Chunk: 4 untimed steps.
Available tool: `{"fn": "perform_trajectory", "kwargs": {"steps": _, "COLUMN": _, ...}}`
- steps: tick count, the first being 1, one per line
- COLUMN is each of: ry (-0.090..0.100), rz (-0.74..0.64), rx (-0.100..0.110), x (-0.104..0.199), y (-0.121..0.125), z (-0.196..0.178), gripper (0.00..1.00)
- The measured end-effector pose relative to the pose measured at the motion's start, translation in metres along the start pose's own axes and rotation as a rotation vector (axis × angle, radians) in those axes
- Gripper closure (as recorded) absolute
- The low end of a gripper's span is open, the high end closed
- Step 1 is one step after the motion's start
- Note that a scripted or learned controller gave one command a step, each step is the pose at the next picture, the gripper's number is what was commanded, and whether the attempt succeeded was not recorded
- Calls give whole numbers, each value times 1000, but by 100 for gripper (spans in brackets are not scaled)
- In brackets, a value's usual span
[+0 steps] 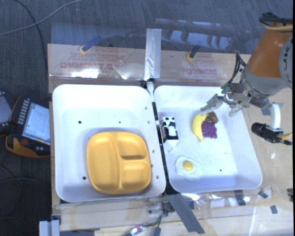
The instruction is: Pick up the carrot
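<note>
Carrot [212,117]: taken to be the small brown-orange piece in the right bin [246,156]. It is too small to identify with certainty. It lies in the upper middle of that bin's floor, touching the top of the purple grapes [210,130] and just beside the upper end of the banana [198,126].

Gripper [222,107]: over the same bin, near its far right corner, just above and to the right of the carrot in the picture. Fingers appear spread apart, one reaching left toward the banana's tip, the other on the right near the bin wall. Nothing is seen between them. The carrot sits just below the left finger, outside the gap. Whether they touch cannot be told from this slant.

Other contents of the right bin: a fried egg [188,166] near the front left, well apart from the carrot, and a small black-and-white object [169,128] against the left wall.

Left bin [69,112]: a yellow divided tray [119,161] toward the front.

Arm: orange band [268,58] over the bench's far right corner.

Off the bench, left: a handheld pendant [29,127] on the floor.
</note>
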State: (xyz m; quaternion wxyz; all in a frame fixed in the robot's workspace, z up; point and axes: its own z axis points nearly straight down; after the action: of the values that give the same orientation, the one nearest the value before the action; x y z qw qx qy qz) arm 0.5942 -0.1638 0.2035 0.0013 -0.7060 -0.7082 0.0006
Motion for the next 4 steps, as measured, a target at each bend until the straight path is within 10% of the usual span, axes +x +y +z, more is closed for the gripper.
{"fn": "perform_trajectory", "kwargs": {"steps": 2, "ry": 0, "rz": -431, "rx": 0, "x": 67, "y": -95, "z": 106, "gripper": 0}}
{"fn": "perform_trajectory", "kwargs": {"steps": 3, "ry": 2, "rz": -430, "rx": -1, "x": 68, "y": -95, "z": 98, "gripper": 100}}
{"fn": "perform_trajectory", "kwargs": {"steps": 4, "ry": -2, "rz": -1073, "rx": -2, "x": 45, "y": -109, "z": 84, "gripper": 100}}
